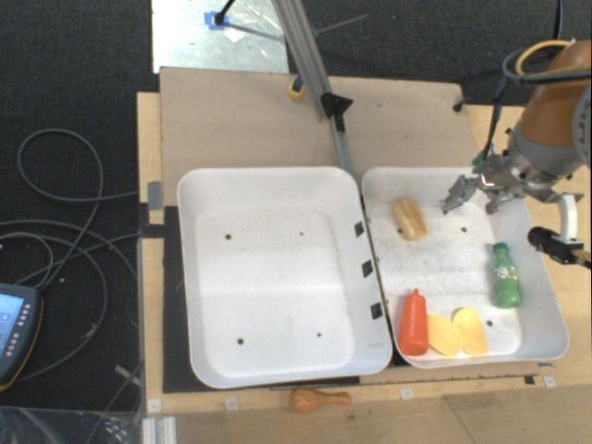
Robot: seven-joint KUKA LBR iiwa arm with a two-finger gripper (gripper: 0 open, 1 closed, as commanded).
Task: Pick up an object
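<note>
The pincer [474, 195] hovers over the far part of the right bin [551, 276], its two fingers spread apart with nothing between them. The step in hand appears to be the approach: no object is yet gripped.

Nearest candidate: a tan bread roll [409, 219], lying at about eight o'clock from the pincer, near but not touching it. To take it, the pincer would need to shift toward eight o'clock, descend, and straddle the roll across its narrow width before closing.

Other candidates in the same bin: a green bottle [505, 275] at about five o'clock from the pincer, lying close to the right wall; a red bottle [413, 323] at about seven o'clock, beside the divider wall; two yellow pieces [458, 333] just beside the red bottle, touching each other.

Obstructions: the walls crowd both bottles, which may limit finger clearance. The roll lies free on all sides.

Surroundings: the left bin [268, 183]; an orange pear-shaped object [314, 399] on the bench edge at six o'clock of that bin; a handheld pendant [14, 326] at the far left.
</note>
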